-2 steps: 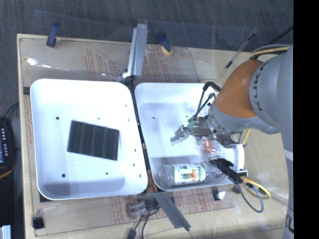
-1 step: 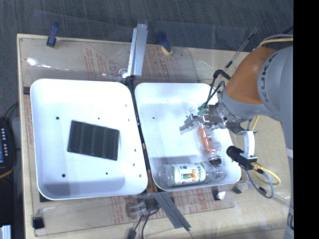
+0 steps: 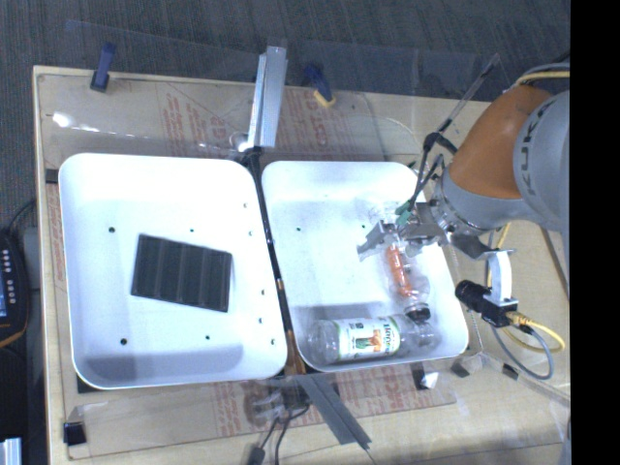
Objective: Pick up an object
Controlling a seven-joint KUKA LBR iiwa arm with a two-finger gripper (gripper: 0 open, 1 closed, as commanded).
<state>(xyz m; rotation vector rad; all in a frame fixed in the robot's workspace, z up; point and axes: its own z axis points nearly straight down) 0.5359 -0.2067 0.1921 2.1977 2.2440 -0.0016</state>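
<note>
The left bin (image 3: pixel 68 260) holds a flat dark ribbed panel (image 3: pixel 182 272) lying near its middle, while the right bin (image 3: pixel 320 182) holds a clear plastic bottle (image 3: pixel 373 339) on its side along the near wall, and a small orange-filled bottle (image 3: pixel 402 271) toward the right wall. The clear bottle's label shows orange and green print too small to read. The end effector (image 3: pixel 387 232) sits low in the right bin at the orange bottle's upper end, among clear wrapping; I cannot tell how it is set.
</note>
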